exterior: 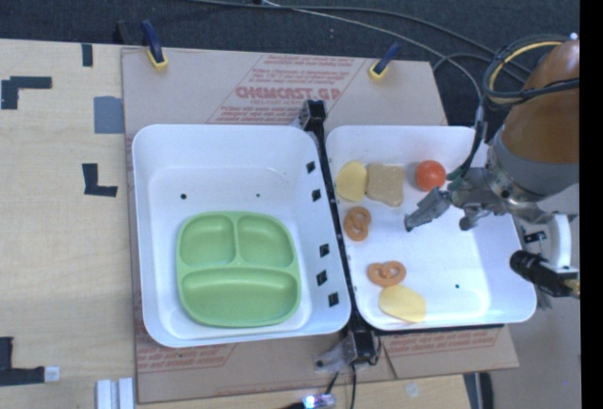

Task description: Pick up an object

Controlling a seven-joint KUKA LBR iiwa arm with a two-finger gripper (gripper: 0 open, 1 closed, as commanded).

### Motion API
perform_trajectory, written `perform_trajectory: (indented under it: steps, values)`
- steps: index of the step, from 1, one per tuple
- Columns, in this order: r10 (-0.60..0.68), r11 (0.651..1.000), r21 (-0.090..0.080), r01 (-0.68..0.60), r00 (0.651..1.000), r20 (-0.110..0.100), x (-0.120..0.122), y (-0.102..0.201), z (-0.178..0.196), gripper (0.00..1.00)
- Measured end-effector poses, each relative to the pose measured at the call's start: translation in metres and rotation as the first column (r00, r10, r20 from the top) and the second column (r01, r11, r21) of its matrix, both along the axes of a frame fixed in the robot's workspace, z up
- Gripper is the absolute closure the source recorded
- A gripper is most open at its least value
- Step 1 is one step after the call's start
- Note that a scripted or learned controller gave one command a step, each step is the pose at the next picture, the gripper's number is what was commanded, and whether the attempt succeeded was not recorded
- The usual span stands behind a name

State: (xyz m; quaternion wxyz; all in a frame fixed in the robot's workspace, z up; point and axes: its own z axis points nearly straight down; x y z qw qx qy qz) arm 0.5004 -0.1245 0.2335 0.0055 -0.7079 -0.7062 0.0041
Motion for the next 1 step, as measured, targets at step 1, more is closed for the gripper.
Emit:
perform_trajectory:
  steps: [1]
  values:
    - [0.004,1.000,-0.002,-0.004,1.000,0.012,0.0025,0.0004,0.0060,0.00]
